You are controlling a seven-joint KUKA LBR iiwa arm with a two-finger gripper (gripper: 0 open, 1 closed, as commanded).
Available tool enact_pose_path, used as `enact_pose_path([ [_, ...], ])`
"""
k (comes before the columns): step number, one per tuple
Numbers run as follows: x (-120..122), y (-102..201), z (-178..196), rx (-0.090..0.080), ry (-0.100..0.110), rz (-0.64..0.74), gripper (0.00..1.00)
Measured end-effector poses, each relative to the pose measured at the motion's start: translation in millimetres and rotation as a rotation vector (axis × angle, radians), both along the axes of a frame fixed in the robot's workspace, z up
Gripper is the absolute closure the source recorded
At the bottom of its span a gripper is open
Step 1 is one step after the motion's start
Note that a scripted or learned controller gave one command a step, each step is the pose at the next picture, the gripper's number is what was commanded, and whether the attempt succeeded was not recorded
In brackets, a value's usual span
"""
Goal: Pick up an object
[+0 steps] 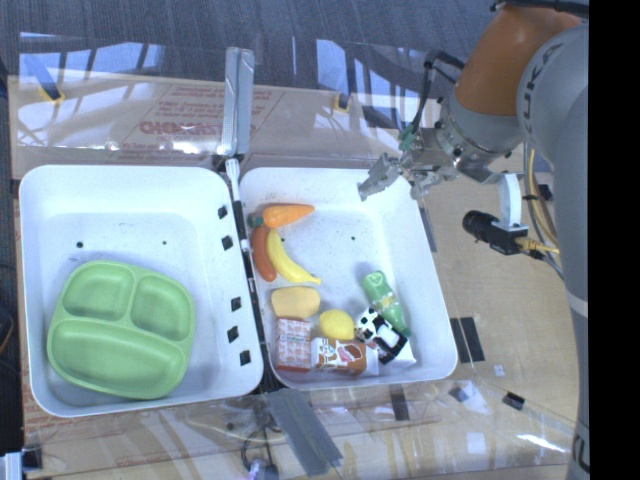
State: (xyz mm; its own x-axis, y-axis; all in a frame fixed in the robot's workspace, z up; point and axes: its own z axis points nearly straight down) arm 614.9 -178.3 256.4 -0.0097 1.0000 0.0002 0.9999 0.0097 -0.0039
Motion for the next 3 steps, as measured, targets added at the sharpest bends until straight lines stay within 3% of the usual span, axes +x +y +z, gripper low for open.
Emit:
enact_pose_path([
  [1,-33.9,36.5,-130.3,0.000,0.001,-0.051,0.00],
  [2,-23.4,77.7,-158.0,-0.011,-0.012,0.016,0.00],
  [3,-46.4,78.6,-156.8,-0.012,-0.021,0.061,0.00],
])
